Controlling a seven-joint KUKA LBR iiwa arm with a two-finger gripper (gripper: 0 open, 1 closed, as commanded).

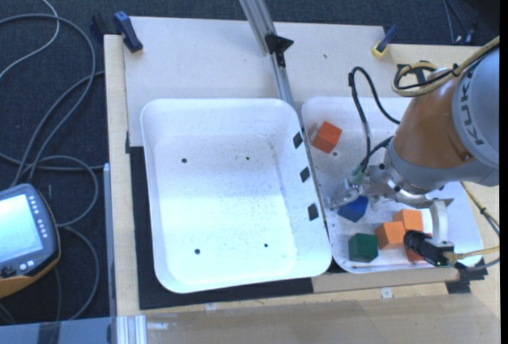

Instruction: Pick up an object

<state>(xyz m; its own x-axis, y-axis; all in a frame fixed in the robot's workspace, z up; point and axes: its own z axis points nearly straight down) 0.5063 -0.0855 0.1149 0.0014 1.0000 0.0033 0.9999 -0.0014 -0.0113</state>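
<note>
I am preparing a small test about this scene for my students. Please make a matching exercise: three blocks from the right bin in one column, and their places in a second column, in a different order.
Things:
1. lone orange cube-shaped block
2. blue block
3. dark green cube-shaped block

Places:
A. at the near edge of the right white bin, left of the orange blocks there
B. apart from the others, in the far part of the bin
C. beside the gripper, mid-bin

Pairs: 1-B, 2-C, 3-A
</note>
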